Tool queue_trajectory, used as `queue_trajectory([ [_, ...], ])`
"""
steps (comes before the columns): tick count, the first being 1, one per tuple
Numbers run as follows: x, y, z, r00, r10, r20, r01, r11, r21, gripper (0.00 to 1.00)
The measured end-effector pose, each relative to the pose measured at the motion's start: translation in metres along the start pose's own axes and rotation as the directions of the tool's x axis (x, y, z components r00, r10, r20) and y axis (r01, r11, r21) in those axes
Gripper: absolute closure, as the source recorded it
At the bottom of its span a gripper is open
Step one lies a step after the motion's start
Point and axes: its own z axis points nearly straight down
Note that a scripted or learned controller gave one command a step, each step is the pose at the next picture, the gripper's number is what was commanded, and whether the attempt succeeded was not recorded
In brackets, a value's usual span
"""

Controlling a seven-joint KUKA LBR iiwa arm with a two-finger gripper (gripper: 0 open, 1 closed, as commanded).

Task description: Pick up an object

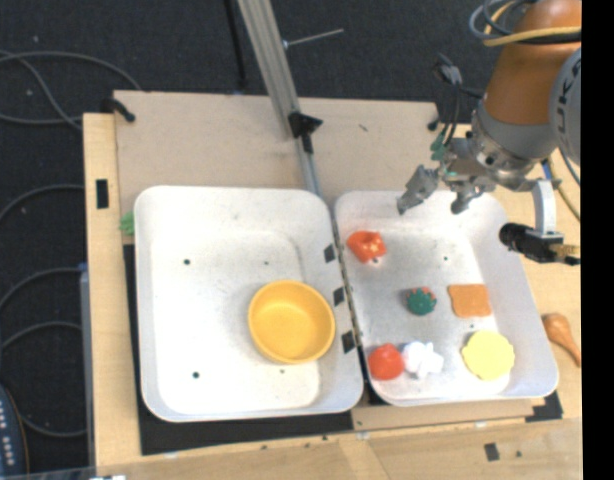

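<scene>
Nearest the camera, a red ball, a white lump and a yellow disc line the front of the right bin, with a yellow bowl in the left bin. Farther back lie a green piece, an orange square and a red-orange toy. At the far rim the gripper hovers, fingers spread wide, holding nothing, above the table.

one camera looks down from above the bench at a slant. it takes in both white bins side by side, with the arm entering from the right.
</scene>
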Motion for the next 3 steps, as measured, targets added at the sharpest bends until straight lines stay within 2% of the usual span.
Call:
queue_trajectory([
  [1,0.000,0.000,0.000,1.000,0.000,0.000,0.000,1.000,0.000,0.00],
  [2,-0.002,-0.002,0.063,1.000,0.005,0.004,-0.005,1.000,0.006,0.00],
  [3,-0.002,0.005,0.108,1.000,0.005,0.005,-0.005,1.000,0.004,0.00],
])
